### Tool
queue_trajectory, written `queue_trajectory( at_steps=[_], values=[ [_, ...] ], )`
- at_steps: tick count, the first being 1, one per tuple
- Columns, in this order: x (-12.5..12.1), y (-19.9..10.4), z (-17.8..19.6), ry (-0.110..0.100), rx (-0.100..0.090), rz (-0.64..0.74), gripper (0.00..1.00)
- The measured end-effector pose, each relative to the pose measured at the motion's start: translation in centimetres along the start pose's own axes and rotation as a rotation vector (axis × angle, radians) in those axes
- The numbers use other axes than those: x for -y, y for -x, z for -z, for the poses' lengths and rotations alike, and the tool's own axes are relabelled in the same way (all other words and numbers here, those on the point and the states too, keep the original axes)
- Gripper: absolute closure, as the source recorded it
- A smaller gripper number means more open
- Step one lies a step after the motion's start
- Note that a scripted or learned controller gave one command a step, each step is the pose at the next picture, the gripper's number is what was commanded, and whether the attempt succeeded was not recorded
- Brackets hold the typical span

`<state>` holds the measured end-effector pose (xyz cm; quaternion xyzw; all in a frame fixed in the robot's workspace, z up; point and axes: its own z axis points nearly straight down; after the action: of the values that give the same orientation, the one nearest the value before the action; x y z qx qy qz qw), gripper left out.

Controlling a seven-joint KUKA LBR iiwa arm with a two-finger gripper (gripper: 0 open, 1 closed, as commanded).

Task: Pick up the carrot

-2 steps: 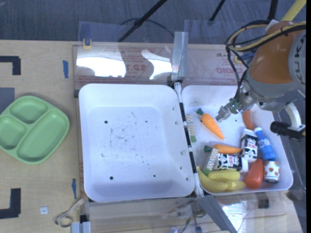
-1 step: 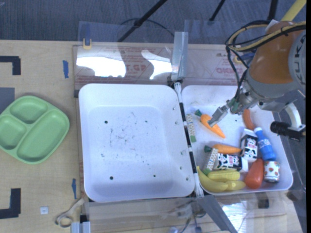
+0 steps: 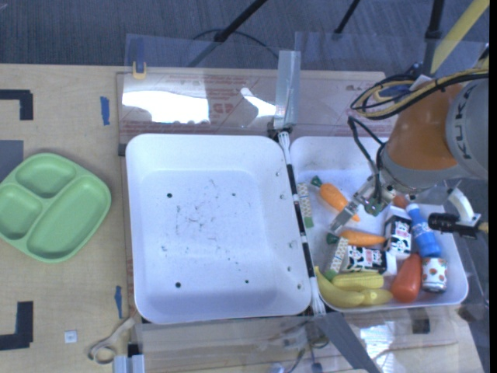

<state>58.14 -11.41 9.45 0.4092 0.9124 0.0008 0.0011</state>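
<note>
Open left bin [image 3: 210, 216]; right bin [image 3: 458, 290] crowded around carrot [image 3: 334, 197].

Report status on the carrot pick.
Gripper open, holding nothing, beside carrot. Carrot lies loose in right bin. Second carrot just below gripper.

Pale wooden counter [image 3: 62, 92], black corner marks and bits of blue tape [image 3: 104, 110] on its left part. Green divided plate [image 3: 51, 206] lies flat near the left edge, well apart from the left white bin [image 3: 147, 169]. Right white bin [image 3: 458, 286] sits touching it, side by side; scissors [image 3: 109, 346] near the front edge.
</note>
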Motion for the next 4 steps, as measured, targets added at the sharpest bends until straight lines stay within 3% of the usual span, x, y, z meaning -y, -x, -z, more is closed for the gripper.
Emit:
queue_trajectory(
  at_steps=[1, 2, 3, 4],
  values=[
    [0.0, 0.1, 1.1, 0.004, 0.003, -0.004, 1.0],
    [1.8, -3.6, 6.7, -0.001, -0.001, 0.073, 1.0],
    [-1.6, -6.3, 11.8, 0.001, 0.001, 0.033, 1.0],
    [-1.6, -6.3, 11.8, 0.001, 0.001, 0.033, 0.0]
  ],
)
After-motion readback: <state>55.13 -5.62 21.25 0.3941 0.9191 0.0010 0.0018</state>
